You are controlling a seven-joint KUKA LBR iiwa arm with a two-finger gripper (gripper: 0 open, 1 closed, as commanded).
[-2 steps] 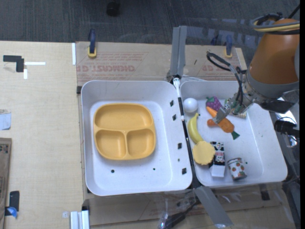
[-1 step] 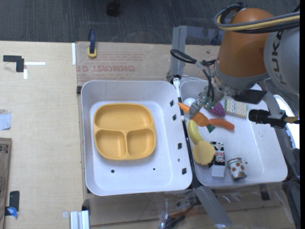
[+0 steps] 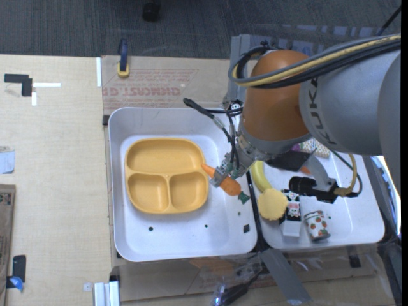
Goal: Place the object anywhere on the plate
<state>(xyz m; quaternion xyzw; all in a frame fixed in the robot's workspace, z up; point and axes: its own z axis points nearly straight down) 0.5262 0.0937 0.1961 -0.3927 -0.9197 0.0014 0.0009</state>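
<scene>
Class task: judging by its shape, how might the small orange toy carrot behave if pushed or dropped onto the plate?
The small orange toy carrot is tapered, so it would probably roll in a curve. It looks light and rigid, likely sliding easily.

Light wooden bench, seen from above at slant. Two shallow white bins side by side on it: left bin and right bin, rims touching at centre. Brown cardboard sheet with red print lying flat behind left bin, partly tucked under it. Yellow-and-blue clamp at bench's far edge, on cardboard. Black bracket with white tape strip at bench's far left corner. Brown board at left edge.
</scene>
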